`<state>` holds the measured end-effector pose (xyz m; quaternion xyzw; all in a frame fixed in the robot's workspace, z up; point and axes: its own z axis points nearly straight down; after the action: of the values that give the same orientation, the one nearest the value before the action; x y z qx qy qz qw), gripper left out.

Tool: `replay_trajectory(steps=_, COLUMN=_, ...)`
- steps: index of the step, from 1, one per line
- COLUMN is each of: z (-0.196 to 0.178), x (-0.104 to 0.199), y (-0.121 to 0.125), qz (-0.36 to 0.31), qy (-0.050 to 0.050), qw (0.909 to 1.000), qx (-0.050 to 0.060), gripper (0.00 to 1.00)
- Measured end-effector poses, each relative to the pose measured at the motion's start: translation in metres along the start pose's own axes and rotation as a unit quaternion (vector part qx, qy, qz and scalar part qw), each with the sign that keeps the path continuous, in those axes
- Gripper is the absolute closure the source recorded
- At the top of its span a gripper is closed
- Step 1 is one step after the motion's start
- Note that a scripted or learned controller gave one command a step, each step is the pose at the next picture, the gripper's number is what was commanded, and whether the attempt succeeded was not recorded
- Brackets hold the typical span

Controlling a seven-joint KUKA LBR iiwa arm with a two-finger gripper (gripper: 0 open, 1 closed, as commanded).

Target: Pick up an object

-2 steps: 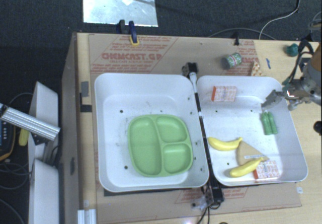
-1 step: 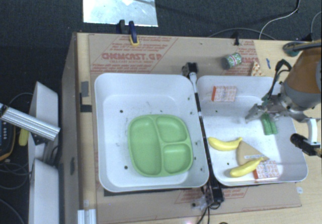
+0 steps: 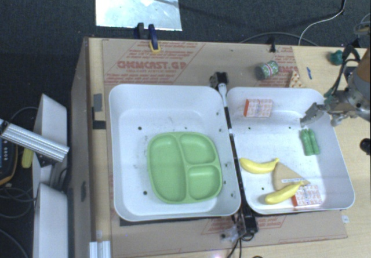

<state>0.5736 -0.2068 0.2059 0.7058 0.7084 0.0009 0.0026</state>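
Progress on the pick looks early: nothing is lifted, and every candidate object lies loose in the right bin [image 3: 346,184]. Claw [image 3: 310,114] sits at the bin's far right side, just above the rim area, pointing left into the bin; whether its fingers are apart or together cannot be told at this angle, and nothing shows between them. Nearest item is the green object [image 3: 310,141], a pair of short sticks lying just below the claw, apart from it. Left of the claw, near the far wall, lies a small white packet with orange print [image 3: 257,108]; its lettering is too small to read. Lower left of the claw lie one banana [image 3: 258,165], a tan wedge [image 3: 287,173], a second banana [image 3: 282,193] resting partly over the wedge, and a white-and-red card [image 3: 307,195] with unreadable print, touching that banana's end. Far left of the claw, the other bin [image 3: 124,112] holds a green divided plate [image 3: 185,166]. On the desk [image 3: 174,60] beyond the bins, the brown sheet bears red lettering that appears to read "CHEMCAST GP"; smaller lines below are illegible. A small green tin [image 3: 268,69] lies above left of the claw, label unreadable. Remaining, by my judgement: descend, close on something, lift.
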Motion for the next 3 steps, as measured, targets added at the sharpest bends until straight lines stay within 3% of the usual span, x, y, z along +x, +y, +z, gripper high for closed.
replay_trajectory(steps=3, z=-0.003, x=0.000, y=-0.007, qz=0.001, qy=0.000, qw=1.0000, qx=0.001, gripper=0.00)
